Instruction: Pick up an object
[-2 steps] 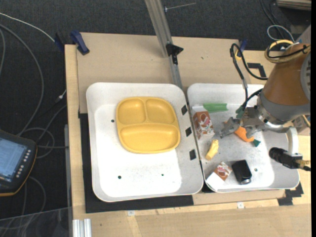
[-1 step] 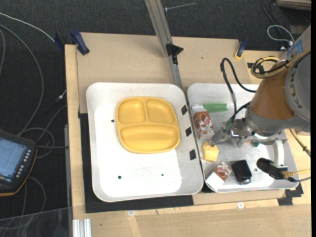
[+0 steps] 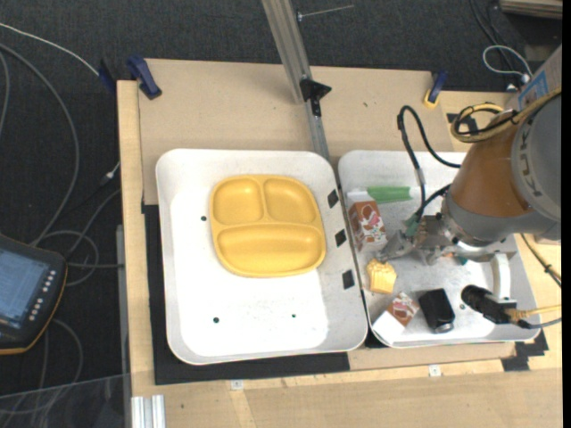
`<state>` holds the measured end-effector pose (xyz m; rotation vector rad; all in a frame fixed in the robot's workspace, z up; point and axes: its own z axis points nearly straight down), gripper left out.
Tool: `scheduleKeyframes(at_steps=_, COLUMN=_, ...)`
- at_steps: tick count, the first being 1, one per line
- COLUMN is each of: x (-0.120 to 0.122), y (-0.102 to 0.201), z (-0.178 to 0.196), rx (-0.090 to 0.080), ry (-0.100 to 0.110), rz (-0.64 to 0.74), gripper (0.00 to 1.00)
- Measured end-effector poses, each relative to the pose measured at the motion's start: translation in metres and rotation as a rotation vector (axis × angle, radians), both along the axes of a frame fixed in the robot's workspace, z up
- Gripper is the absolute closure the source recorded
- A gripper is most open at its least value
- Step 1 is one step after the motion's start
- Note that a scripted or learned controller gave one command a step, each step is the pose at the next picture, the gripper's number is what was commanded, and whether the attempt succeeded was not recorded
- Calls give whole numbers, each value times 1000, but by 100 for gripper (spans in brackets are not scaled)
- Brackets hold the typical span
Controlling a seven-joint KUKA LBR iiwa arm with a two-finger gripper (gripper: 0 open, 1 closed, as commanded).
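In the right bin (image 3: pixel 385 164), the gripper (image 3: pixel 417 243) hangs low over the middle of the floor, carried by the grey arm (image 3: pixel 500 185) that comes in from the right edge. Loose things lie around it on three sides. A green stick (image 3: pixel 389 193) lies flat toward the far wall, just beyond the gripper. A red and brown packet (image 3: pixel 367 223) lies to the gripper's left, near the wall shared with the other bin. A yellow block (image 3: pixel 381 277) sits just beside the gripper's near-left side, closest of all. Along the near wall lie a small red packet (image 3: pixel 402 308) and, just beside it, a black box (image 3: pixel 436 309), both apart from the gripper. None of these things is seen inside the gripper, and from this slant I cannot tell whether it is spread or closed. The left bin (image 3: pixel 259 319) holds a yellow divided plate (image 3: pixel 268 224) lying flat in its far half, well apart from the arm. A metal post (image 3: pixel 285 25) rises from the bench (image 3: pixel 268 87) behind the gap between the bins
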<state>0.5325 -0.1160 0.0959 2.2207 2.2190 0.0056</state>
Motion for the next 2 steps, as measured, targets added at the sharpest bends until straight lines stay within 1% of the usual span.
scheduleKeyframes(at_steps=1, x=1, y=0, z=11, rx=0, ry=-3, rz=0, gripper=100)
scheduleKeyframes(at_steps=2, x=10, y=0, z=57, rx=-2, ry=-2, rz=3, gripper=100)
